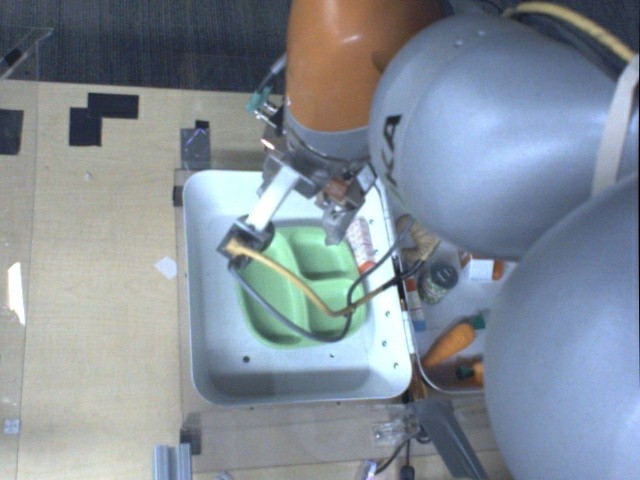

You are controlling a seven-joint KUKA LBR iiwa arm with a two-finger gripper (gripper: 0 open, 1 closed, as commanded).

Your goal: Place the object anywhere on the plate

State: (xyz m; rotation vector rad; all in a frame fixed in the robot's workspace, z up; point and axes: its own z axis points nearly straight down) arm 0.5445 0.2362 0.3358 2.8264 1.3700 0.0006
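Observation:
A light green sectioned plate lies in the left white bin, toward its right side. My gripper hangs over the plate's far right edge, just under the orange wrist band. A slim red and white object lies just right of the gripper tip, along the bin's right wall. Whether anything sits in the gripper is hidden by the wrist.
The right bin is mostly covered by the arm; it holds an orange carrot, a small round can and other small items. Pale bench with black marks spreads to the left.

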